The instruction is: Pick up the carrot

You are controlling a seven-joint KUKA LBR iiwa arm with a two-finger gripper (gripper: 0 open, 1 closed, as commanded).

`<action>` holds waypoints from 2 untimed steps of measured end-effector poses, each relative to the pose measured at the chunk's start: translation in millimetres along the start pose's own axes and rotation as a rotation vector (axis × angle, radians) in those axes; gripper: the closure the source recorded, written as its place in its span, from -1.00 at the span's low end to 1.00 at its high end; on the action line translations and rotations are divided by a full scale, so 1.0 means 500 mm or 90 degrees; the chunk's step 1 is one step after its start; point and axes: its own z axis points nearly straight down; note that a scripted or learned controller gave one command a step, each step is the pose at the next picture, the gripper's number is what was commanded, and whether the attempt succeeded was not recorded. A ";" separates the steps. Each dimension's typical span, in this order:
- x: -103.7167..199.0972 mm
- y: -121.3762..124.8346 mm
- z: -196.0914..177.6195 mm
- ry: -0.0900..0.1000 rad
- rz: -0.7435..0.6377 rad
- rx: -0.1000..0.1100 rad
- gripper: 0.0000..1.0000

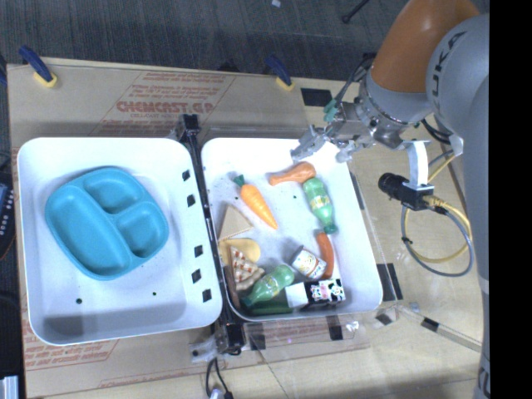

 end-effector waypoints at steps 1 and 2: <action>0.027 0.030 0.269 0.001 0.002 0.009 -1.00; 0.091 -0.002 0.362 0.000 0.011 0.003 -1.00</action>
